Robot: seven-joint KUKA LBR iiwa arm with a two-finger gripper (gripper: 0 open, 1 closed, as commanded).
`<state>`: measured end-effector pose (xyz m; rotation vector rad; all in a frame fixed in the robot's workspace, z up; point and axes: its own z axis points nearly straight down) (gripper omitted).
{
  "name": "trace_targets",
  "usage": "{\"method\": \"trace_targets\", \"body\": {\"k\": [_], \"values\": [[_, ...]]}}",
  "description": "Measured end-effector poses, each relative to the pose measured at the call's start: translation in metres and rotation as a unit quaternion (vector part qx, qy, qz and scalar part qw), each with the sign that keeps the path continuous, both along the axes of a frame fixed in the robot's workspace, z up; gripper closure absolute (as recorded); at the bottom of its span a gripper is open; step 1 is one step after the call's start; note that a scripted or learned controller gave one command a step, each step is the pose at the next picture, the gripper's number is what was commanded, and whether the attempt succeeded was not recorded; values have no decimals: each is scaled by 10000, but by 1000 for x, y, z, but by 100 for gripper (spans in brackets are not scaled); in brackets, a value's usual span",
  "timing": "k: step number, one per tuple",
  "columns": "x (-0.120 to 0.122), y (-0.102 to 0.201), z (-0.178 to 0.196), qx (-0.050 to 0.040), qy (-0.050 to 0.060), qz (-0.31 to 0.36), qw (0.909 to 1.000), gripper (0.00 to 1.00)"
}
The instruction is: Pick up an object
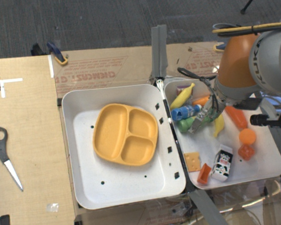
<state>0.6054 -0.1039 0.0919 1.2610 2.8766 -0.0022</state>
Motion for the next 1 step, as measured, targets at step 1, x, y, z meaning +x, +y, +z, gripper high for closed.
{"method": "trace_targets", "body": {"k": [1], "values": [[41,1,-1,2,28,-237,9997,0]]}}
